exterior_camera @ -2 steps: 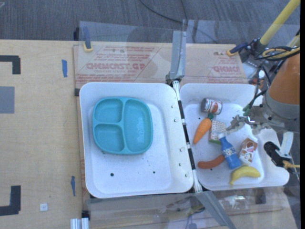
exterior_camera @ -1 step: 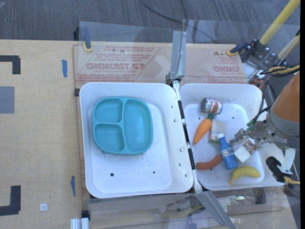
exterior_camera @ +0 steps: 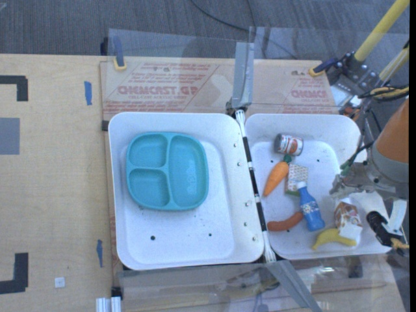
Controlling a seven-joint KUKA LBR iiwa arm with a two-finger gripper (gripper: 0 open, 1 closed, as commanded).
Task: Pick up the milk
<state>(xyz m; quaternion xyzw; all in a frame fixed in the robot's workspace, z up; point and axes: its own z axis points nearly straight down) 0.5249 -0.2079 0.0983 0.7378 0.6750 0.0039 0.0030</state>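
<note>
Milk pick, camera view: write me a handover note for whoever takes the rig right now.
Pincer: over the right bin's right side, just above the milk carton; its grip cannot be judged.
Milk carton: lying in the right bin near the banana, not lifted.
Also there: blue bottle, carrot, sausage, can.
Left bin: teal divided plate.
Done: approach. Left: grasp and lift.
</note>
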